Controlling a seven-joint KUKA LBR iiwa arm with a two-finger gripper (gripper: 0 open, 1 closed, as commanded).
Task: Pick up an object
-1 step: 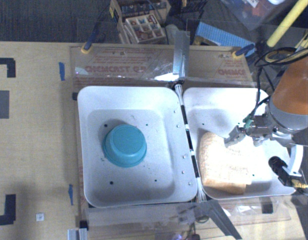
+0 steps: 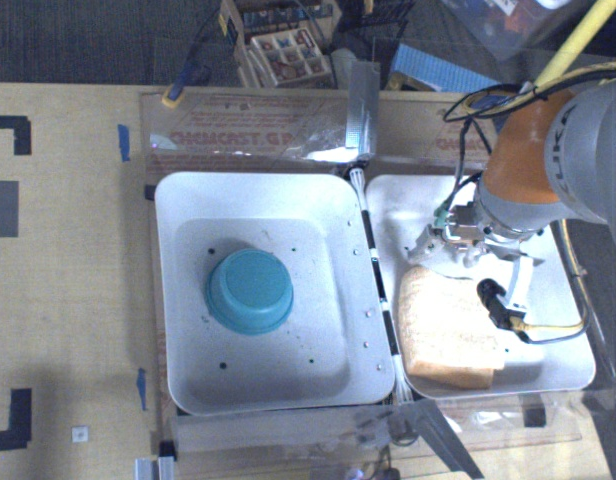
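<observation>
A teal bowl (image 2: pixel 250 289) lies upside down in the middle of the left bin (image 2: pixel 178 208). A tan, sponge-like block (image 2: pixel 443 330) lies in the near part of the right bin (image 2: pixel 563 363). My gripper (image 2: pixel 446 253) hangs over the right bin, just behind the block's far edge. Its two pale fingers (image 2: pixel 421 249) stand apart, open, with nothing between them. The grey arm with its orange band (image 2: pixel 523 163) comes in from the upper right.
A black cable plug (image 2: pixel 496 303) hangs from the wrist over the block's right side. A divider rail (image 2: pixel 373 258) separates the two bins. Clutter and a plastic-wrapped board (image 2: pixel 253 138) sit behind the bins.
</observation>
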